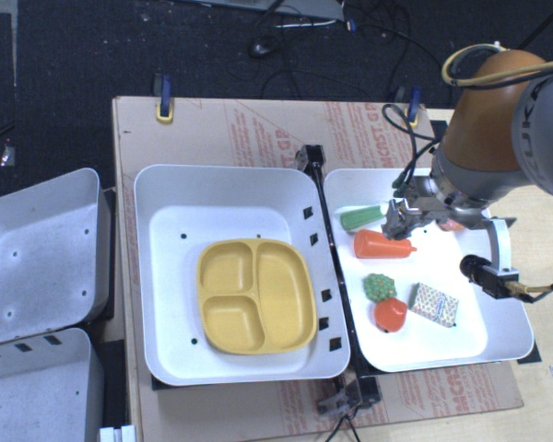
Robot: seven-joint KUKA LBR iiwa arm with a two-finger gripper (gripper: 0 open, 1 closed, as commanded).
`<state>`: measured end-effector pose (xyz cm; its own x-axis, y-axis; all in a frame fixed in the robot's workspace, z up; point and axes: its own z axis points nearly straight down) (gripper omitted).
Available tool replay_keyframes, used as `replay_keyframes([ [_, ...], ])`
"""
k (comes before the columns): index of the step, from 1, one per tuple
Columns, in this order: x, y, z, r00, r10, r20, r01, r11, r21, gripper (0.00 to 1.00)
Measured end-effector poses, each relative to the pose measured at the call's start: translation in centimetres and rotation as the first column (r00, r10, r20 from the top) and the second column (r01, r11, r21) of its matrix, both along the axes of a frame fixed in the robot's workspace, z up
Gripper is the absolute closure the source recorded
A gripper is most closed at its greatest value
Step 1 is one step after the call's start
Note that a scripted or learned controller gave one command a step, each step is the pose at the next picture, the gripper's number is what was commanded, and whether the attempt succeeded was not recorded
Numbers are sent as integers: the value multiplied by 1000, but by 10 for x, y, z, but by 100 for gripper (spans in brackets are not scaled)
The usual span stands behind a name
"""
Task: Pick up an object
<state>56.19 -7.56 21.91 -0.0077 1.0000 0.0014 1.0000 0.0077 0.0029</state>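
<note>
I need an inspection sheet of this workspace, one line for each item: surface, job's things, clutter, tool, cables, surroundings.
Surface: bench board bears a left bin and a right bin side by side.
Job's things: in the right bin, green piece, orange carrot-like toy, green bumpy toy, red toy, patterned packet.
Clutter: yellow divided plate lies in the left bin.
Tool: tool sits low over the right bin, above the carrot-like toy and beside the green piece; its grip cannot be judged.
Cables: yellow hose loops over the arm; dark cables lie on the floor.
Surroundings: blue clamps at the board's far edge; spare white bins at left.
</note>
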Motion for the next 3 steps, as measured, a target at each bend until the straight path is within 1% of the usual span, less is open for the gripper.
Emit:
replay_keyframes([
  [1, 11, 47, 10, 1000, 0, -1, 0, 1000, 0, 100],
  [2, 15, 106, 19, 1000, 1, -2, -1, 1000, 0, 100],
  [3, 25, 170, 20, 1000, 1, -1, -1, 1000, 1, 100],
])
